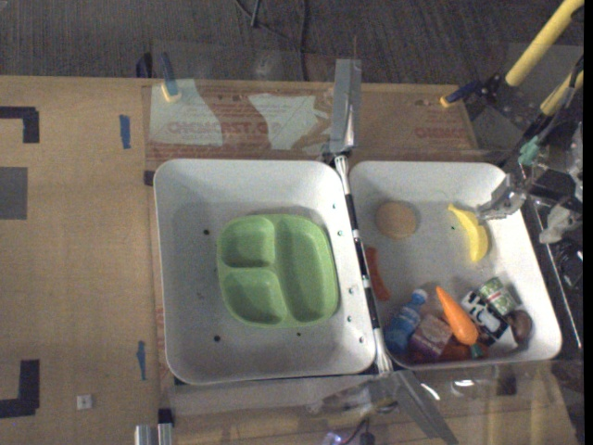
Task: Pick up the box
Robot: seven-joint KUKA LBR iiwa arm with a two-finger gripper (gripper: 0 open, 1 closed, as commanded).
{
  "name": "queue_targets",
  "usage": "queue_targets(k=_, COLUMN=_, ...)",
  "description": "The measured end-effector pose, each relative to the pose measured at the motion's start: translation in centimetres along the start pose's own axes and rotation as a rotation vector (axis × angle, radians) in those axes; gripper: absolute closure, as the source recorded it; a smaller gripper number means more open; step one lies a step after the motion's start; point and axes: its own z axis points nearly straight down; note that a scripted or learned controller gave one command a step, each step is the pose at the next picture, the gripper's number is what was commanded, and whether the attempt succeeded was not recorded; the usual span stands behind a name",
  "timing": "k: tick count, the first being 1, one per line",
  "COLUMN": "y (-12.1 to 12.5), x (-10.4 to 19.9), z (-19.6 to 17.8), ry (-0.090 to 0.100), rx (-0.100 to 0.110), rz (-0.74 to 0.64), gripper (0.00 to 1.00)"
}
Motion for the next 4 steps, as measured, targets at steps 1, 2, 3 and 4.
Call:
queue_targets(k=1, y=1.6, x=5.7, z=16.1, ry=0.002, rx=0.003, rz=-0.026, gripper=0.0)
queue_targets(k=2, y=3.3, x=4.7, z=-8.0, ry=0.002, rx=0.0, rz=-0.001, gripper=0.0)
queue_targets(k=3, y=3.3, x=5.1, z=-9.0, ry=0.0, rx=-0.001, rz=-0.009, gripper=1.0)
queue_targets(k=4, y=3.3, x=5.1, z=-9.0, ry=0.0, rx=0.0, rz=-0.009, gripper=0.0)
